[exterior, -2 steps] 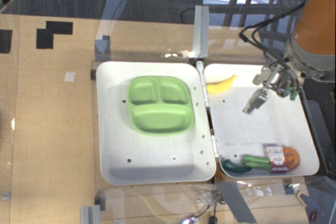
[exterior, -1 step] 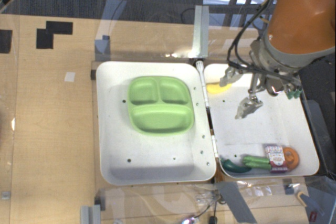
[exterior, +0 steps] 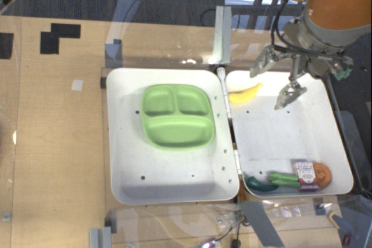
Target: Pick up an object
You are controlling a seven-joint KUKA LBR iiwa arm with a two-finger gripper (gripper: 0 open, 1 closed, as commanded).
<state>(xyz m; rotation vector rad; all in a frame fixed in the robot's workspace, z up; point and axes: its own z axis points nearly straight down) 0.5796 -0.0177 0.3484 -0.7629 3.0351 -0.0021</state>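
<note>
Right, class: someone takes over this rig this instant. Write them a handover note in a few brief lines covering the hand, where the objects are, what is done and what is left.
Hand: open, holding nothing, over the back of the right bin.
Objects: yellow banana at the right bin's back-left corner, just left of the hand. Along its front edge lie a dark teal item, a green item, a small labelled packet and an orange round item. The green divided plate sits in the left bin.
Done: nothing picked up.
Left: lower, close on one object, probably the banana, and lift it.
</note>
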